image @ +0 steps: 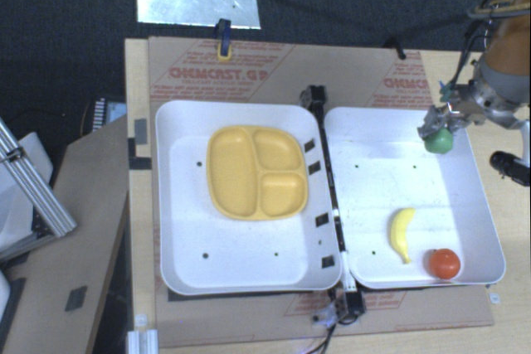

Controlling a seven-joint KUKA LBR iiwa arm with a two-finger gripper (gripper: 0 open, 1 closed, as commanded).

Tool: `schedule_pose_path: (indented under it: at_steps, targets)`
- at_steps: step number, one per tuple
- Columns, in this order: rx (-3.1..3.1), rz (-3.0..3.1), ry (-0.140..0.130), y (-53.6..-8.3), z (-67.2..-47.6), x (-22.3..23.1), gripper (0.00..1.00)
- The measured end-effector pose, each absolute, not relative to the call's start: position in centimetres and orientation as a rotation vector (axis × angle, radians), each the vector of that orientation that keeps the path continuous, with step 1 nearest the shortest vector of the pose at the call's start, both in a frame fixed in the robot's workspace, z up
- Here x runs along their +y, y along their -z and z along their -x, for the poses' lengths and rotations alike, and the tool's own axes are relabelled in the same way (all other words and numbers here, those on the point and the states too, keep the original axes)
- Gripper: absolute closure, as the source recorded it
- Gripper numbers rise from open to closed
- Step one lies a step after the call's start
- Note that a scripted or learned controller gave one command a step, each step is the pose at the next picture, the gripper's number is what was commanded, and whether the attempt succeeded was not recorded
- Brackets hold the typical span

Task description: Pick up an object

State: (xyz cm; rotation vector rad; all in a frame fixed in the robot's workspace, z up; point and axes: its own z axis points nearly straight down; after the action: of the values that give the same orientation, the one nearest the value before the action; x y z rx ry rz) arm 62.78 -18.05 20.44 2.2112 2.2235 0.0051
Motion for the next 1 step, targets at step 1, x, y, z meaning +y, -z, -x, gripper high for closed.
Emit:
schedule_pose_path:
  at_steps: [1]
  targets:
    - [2.225, -2.212, -0.004, -23.11, -62.9, -18.06, 1.0]
